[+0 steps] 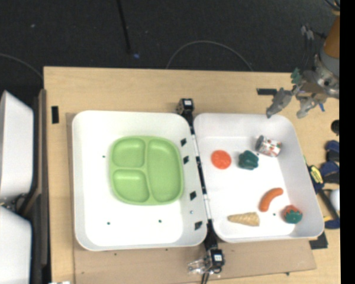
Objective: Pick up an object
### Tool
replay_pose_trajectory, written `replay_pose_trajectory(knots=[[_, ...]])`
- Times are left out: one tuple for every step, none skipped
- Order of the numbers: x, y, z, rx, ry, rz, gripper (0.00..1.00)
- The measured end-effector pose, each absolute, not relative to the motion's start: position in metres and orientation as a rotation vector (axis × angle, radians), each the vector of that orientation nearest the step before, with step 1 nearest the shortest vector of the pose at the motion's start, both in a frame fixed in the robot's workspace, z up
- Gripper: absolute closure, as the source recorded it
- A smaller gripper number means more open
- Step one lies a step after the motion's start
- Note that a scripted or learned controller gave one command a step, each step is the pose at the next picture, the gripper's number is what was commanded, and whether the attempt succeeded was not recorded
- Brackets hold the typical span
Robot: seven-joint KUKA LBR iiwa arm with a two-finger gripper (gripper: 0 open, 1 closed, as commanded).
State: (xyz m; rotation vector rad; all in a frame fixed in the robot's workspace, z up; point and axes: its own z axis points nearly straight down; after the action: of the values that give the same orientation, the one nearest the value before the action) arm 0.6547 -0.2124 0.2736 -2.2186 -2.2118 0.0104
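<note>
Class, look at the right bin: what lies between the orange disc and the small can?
In the camera view, a dark green toy lies between the orange disc and the small can, close beside the can.

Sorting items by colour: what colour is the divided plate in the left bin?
Light green; the divided plate shows best in the camera view.

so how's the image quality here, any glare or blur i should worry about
Camera view: even, soft lighting; the right bin and left bin look bright but not blown out, with faint shadows; the small can is slightly soft; the claw at the right looks blurred; the background is dark.
</note>
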Motion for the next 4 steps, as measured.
replay_pose_trajectory(knots=[[0.657, -0.212, 0.283, -2.223, -2.223, -0.002, 0.0], [0.659, -0.203, 0.229, -2.218, -2.225, 0.004, 0.0], [0.662, -0.21, 0.186, -2.223, -2.223, 0.004, 0.0], [0.668, -0.217, 0.139, -2.22, -2.223, 0.005, 0.0]])
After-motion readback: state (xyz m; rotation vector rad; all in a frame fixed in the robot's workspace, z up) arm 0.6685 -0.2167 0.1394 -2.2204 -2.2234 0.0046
